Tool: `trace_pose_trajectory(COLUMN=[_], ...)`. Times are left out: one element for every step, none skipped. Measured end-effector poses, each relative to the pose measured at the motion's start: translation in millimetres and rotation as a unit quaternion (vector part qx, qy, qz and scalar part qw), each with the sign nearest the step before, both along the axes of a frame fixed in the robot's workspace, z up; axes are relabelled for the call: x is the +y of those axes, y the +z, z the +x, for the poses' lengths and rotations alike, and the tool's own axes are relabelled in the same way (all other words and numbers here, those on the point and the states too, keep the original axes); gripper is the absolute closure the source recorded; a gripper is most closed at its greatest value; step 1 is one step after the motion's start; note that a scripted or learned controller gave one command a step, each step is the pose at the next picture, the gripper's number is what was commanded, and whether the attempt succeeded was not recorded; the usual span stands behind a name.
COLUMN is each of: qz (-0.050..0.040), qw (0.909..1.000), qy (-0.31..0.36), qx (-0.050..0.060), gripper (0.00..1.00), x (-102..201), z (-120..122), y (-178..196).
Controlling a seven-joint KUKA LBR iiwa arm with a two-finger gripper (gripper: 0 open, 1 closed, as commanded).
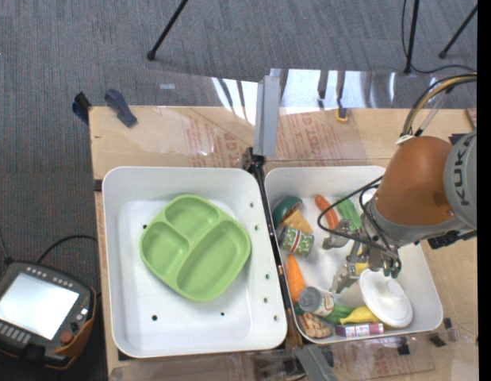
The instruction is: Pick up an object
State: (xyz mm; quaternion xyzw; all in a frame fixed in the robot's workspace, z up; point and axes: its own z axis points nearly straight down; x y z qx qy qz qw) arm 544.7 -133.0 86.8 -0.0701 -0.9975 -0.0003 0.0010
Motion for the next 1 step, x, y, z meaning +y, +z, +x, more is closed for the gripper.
trace_pose_trajectory(qz=[-0.0003], qw=[0.9916], qy=[-0.129], qx=[-0.002], gripper=[0.00], x=[42.4], z=[81.3], y=[1.5])
